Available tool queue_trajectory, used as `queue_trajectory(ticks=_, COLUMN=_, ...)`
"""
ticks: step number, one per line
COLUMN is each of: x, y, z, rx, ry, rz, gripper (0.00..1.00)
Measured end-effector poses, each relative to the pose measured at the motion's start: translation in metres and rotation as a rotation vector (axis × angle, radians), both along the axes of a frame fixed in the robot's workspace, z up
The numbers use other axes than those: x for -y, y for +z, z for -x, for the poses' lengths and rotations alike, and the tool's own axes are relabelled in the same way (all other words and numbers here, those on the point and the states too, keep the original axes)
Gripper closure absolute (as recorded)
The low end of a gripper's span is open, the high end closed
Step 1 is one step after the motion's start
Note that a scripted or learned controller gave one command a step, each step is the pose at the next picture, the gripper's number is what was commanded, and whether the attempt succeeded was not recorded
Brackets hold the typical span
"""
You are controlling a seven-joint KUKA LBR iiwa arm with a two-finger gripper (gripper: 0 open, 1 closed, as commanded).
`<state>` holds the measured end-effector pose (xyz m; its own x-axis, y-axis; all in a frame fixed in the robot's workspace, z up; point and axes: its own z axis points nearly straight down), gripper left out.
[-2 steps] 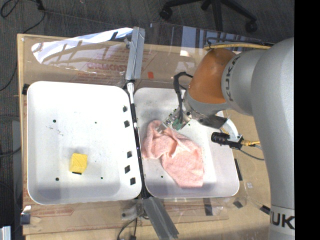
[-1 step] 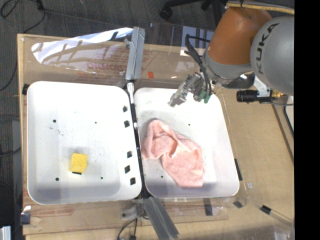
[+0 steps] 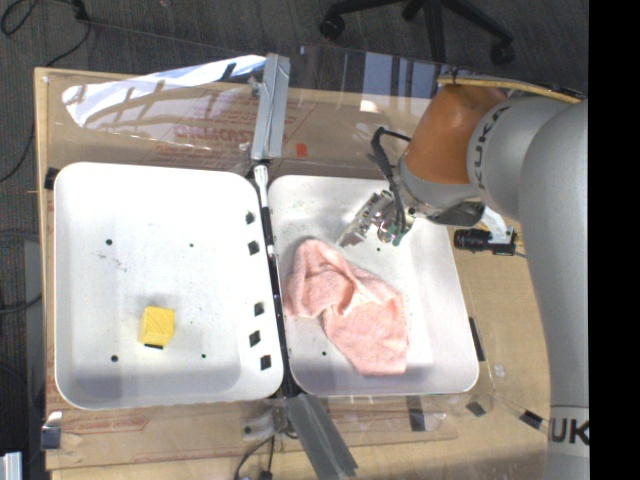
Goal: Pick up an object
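Note:
A crumpled pink cloth (image 3: 348, 305) lies in the right bin (image 3: 448, 298), spreading from its left wall toward the front middle. A small yellow block (image 3: 157, 326) rests in the left bin (image 3: 100, 208), near the front. My gripper (image 3: 372, 224) hangs over the back middle of the right bin, just above and behind the cloth's upper edge. Its fingers point down and to the left, and nothing shows between them. It is apart from the cloth.
A metal divider (image 3: 268, 258) with black clips runs between the two bins. A clear plastic sheet (image 3: 170, 103) lies behind the bins on the bench. The grey arm (image 3: 540, 228) comes in along the right side.

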<state>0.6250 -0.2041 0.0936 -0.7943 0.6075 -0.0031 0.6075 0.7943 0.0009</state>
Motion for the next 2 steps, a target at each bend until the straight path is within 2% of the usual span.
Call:
queue_trajectory(ticks=1, x=0.0064, y=0.0004, z=-0.0214, rx=0.001, ry=-0.249, rz=0.0, gripper=1.0)
queue_trajectory(ticks=2, x=0.0058, y=0.0005, z=-0.0298, rx=0.001, ry=-0.311, rz=0.0, gripper=1.0)
